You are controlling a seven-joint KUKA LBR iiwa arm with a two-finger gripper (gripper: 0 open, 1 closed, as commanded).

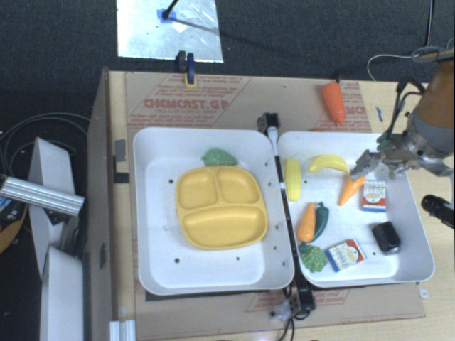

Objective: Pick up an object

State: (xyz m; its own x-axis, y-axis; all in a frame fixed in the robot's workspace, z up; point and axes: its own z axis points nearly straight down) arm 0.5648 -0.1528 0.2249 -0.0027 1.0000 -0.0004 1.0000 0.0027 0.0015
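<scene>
Two shallow white bins sat side by side on the bench. The left bin (153,190) carried a yellow divided plate (220,208) near its centre, with a green leafy toy (219,158) touching the plate's rim at twelve o'clock.

The right bin (412,261) held the loose objects. A yellow corn cob (292,179) lay along its wall at nine o'clock, and a yellow banana (328,164) lay just beside the cob at about eleven o'clock. An orange carrot (350,190) lay tilted near the bin's centre, with a small white-and-blue box (374,195) just beside it at three o'clock. An orange-and-green pepper pair (312,222) lay toward seven o'clock, a green broccoli piece (312,258) at six o'clock, and a red-and-white carton (345,254) touching or just beside the broccoli. A black block (387,237) lay at about four o'clock.

A second orange carrot-like toy (333,101) lay outside the bins on the bench at twelve o'clock of the right bin.

The arm (435,112) entered from three o'clock. The gripper (370,160) hovered at the right bin's one o'clock region, just above the carrot's upper end and the box. Nothing was seen between its fingers; whether the claw was released or clenched could not be told.
</scene>
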